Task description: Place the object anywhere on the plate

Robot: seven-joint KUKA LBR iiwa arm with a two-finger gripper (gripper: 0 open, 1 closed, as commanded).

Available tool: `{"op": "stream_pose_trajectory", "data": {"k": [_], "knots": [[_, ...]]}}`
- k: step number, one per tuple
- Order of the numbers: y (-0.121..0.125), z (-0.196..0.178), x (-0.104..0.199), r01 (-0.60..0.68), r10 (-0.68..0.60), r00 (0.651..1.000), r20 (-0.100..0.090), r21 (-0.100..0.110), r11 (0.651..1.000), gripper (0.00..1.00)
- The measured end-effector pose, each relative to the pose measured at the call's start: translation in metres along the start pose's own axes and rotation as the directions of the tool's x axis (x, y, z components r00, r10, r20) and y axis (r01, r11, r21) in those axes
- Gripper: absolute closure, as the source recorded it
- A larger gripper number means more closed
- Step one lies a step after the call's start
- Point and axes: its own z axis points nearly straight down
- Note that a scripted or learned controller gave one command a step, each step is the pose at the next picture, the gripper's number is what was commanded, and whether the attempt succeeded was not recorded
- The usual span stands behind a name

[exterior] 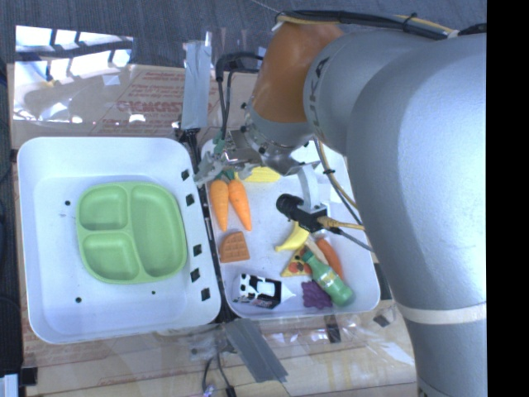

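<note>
A light green plate [132, 231] with three compartments lies in the left bin [50, 172]. The right bin [264, 246] holds toy food: two orange carrots [229, 203] side by side at its upper left, a brown waffle piece [234, 246], a banana [293, 238], a green bottle [328, 278], purple grapes [314, 296] and a black and white carton [259, 290]. My gripper [216, 162] hangs over the top left corner of the right bin, just above the carrots' tops. The wrist hides most of its fingers.
The big grey arm covers the right side of the view and the right bin's far edge. A yellow piece [263, 174] lies under the wrist. A divider with black clips [197, 222] runs between the bins. Cardboard lies behind the left bin.
</note>
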Motion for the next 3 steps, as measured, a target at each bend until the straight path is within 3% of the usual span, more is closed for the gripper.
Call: {"op": "stream_pose_trajectory", "data": {"k": [2,3], "knots": [[0.0,0.0,0.0,0.0,0.0,1.0,0.0,0.0,1.0,0.0],[0.026,0.035,0.066,0.007,-0.007,1.0,0.02,-0.02,1.0,0.0]]}}
